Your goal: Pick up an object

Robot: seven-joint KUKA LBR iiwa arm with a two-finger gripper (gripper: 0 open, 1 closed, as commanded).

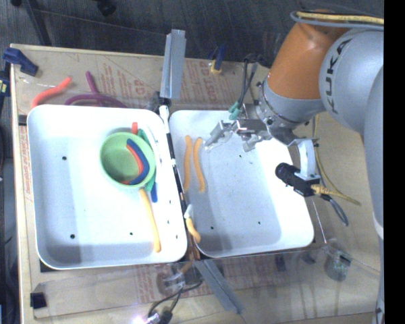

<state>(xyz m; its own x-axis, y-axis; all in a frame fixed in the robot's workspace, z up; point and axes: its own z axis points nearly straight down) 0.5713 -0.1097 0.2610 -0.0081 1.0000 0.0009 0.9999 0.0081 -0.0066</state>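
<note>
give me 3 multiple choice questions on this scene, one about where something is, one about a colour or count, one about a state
1. Where does the green bowl lie?
A. in the left bin
B. in the right bin
C. on the bench outside both bins

2. What colour are the two long thin pieces at the left side of the right bin?
A. blue
B. orange
C. black

3. How does the gripper stand to those pieces?
A. it grips both
B. it presses one flat
C. it is apart from them, with nothing seen between its fingers

Answers:
1. A: the bowl sits inside the left bin, near its upper right part, with coloured pieces in and around it.
2. B: both show orange against the white floor.
3. C: the gripper is over the upper part of the right bin, to the right of the pieces, and white floor shows between.
</note>
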